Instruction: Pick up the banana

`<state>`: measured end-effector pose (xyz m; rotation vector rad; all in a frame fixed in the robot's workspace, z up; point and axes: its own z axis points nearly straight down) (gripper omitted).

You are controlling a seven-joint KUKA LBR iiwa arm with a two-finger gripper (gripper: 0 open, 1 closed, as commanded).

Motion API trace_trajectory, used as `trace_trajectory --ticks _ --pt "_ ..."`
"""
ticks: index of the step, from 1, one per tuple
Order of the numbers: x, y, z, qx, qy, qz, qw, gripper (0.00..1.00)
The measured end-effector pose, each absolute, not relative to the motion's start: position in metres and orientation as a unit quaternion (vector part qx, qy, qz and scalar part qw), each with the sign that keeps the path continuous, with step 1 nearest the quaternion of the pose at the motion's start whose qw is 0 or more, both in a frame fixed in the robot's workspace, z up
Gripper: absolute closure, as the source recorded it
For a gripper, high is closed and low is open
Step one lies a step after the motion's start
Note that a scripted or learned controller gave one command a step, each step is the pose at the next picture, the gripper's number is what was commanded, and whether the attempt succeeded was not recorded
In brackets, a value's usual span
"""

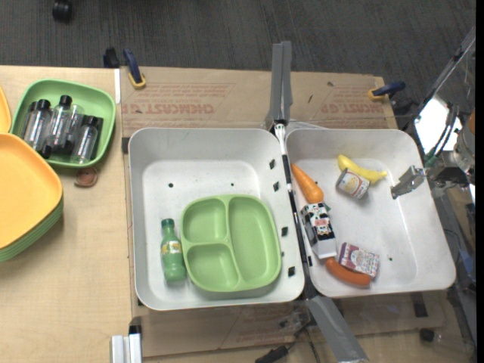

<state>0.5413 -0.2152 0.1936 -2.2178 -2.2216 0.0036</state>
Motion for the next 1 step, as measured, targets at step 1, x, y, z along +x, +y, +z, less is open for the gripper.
trace_trajectory --ticks 1 --pt "0.5431 -0.2136 0.0912 -0.682 -0.732 -0.0036 0.004 0.00"
